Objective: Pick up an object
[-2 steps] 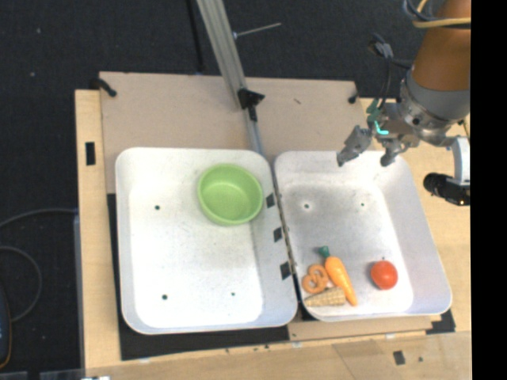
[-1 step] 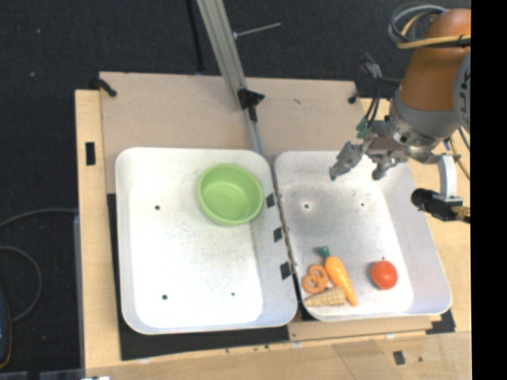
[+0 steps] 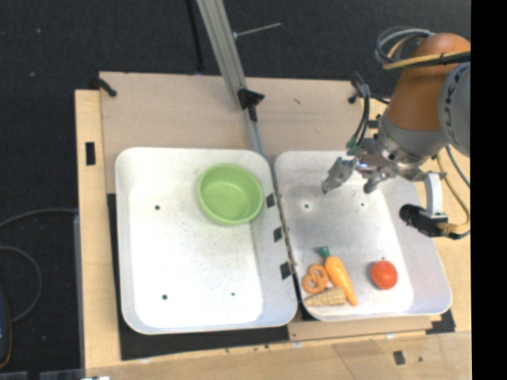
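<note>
Gripper (image 3: 351,178), fingers spread and holding nothing, hangs over the bare upper floor of the right bin (image 3: 412,295). Carrot (image 3: 339,277), pretzel (image 3: 315,278) and tomato (image 3: 384,275) lie well apart from it, near the front wall. Likely fault: carrot and pretzel touch, so a descent there may catch both or nudge them aside. No legible writing.

I count two white bins side by side, the left bin (image 3: 142,236) and the right bin (image 3: 412,244). In the left bin sits one green bowl (image 3: 230,195), toward its far right. In the right bin, along its near edge, I count four small things: one carrot (image 3: 340,275), one orange pretzel (image 3: 315,279) just left of it, one tan cone-like piece (image 3: 330,298) at their near side, and one red tomato (image 3: 384,275) further right.
</note>
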Robot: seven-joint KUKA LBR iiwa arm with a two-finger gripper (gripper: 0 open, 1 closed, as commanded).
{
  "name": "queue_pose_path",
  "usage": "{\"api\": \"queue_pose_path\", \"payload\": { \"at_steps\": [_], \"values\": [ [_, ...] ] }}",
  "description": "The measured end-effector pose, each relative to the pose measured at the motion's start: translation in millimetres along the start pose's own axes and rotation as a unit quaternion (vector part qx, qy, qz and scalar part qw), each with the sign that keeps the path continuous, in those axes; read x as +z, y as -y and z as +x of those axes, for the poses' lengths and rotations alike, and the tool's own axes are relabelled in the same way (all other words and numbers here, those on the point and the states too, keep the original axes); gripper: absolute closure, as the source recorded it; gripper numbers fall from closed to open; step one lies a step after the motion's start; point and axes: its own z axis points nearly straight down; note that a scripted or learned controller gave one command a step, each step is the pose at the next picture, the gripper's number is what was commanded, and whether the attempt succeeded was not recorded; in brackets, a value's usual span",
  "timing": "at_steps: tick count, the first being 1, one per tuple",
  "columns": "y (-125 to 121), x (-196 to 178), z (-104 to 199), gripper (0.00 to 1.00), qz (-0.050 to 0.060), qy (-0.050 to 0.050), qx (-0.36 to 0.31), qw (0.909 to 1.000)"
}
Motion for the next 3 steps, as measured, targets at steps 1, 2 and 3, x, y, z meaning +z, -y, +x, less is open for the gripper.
{"api": "queue_pose_path", "payload": {
  "at_steps": [1, 2, 3],
  "values": [
    [1, 42, 0, 0.00, 0.000, 0.000, 0.000, 1.0000],
    [-1, 28, 0, 1.00, -0.004, -0.001, 0.002, 1.0000],
    [-2, -26, -1, 1.00, -0.005, -0.001, -0.002, 1.0000]
  ]
}}
